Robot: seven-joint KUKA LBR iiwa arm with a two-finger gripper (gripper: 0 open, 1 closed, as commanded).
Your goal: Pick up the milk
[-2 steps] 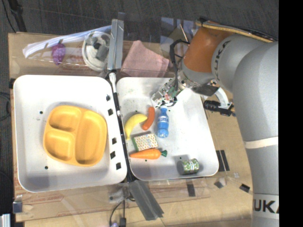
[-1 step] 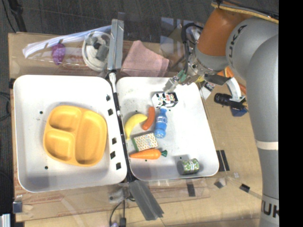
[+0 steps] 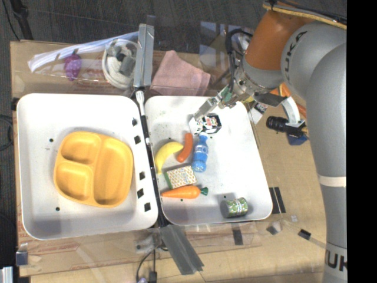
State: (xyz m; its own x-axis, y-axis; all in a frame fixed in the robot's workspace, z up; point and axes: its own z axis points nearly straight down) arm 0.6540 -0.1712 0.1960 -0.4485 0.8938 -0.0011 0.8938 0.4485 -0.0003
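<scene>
Two bins [image 3: 35,108], one yellow tray [image 3: 94,168], one banana [image 3: 165,153], one carrot [image 3: 181,193], one bottle [image 3: 201,155].

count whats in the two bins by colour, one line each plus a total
Yellow: 2, the divided plate and the banana
Orange: 2, the carrot and the sausage
Blue: 1, the bottle
Black and white: 1, the milk
Green: 1, the can
Tan and green: 1, the small checked packet
Total: 8
</scene>
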